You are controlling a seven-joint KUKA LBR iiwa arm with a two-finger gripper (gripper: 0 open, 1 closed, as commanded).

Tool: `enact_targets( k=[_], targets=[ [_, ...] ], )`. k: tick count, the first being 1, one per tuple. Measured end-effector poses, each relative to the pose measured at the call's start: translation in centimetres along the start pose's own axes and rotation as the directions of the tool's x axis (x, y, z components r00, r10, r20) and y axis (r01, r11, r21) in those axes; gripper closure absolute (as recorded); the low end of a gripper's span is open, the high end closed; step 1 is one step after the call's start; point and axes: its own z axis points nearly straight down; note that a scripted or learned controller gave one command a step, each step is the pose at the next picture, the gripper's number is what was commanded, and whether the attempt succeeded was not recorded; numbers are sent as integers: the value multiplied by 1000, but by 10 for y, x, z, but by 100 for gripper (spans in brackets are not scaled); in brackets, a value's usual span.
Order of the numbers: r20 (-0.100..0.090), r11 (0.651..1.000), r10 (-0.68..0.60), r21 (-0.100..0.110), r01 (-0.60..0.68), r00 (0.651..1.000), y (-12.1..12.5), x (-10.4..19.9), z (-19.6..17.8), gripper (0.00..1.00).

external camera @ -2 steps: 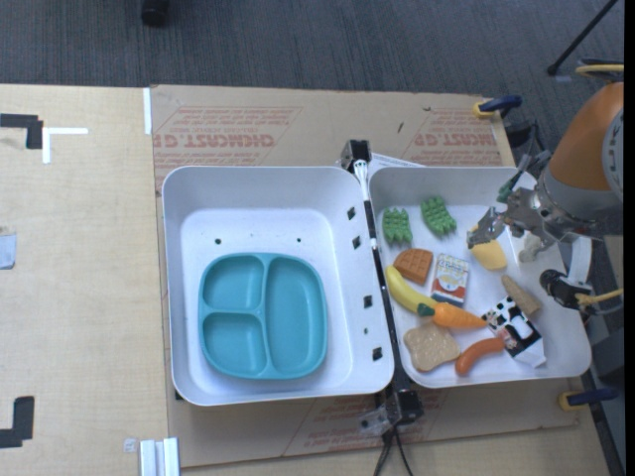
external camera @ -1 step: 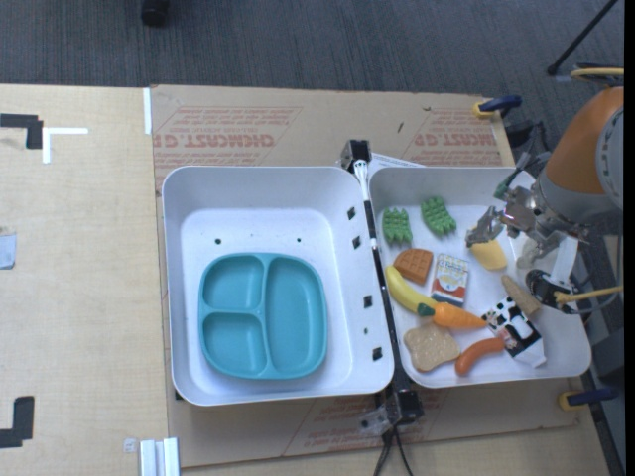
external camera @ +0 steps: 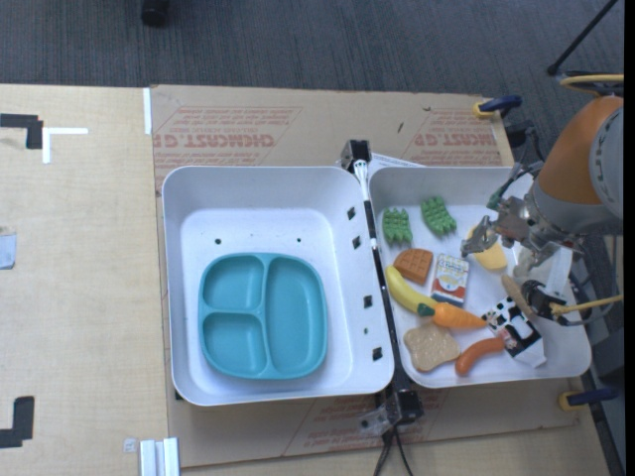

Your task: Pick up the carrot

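Observation:
The carrot is orange with a green stub at its left end. It lies flat in the right bin, between a banana and a black-and-white patterned piece. My gripper hangs over the bin's upper right part, above and to the right of the carrot and apart from it. Its fingers are spread open over a small yellow piece, and nothing is gripped between them.
Around the carrot lie a banana, a small carton, a bread slice, an orange sausage, a waffle-like square and two green pieces. The left bin holds a teal divided plate.

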Motion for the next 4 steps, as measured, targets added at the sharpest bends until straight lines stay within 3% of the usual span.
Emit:
enact_targets(
  k=[1, 2, 3, 4],
  targets=[
    [-15, 1000, -23, 6, 23, 1000, 5, -13, -1, 0],
    [-8, 1000, -24, 0, 24, 1000, 6, -15, -10, 100],
    [-11, 1000, -25, 3, 25, 1000, 5, -13, -10, 0],
    [-15, 989, 146, -1, -146, 989, 7, -10, -2, 0]
  ],
)
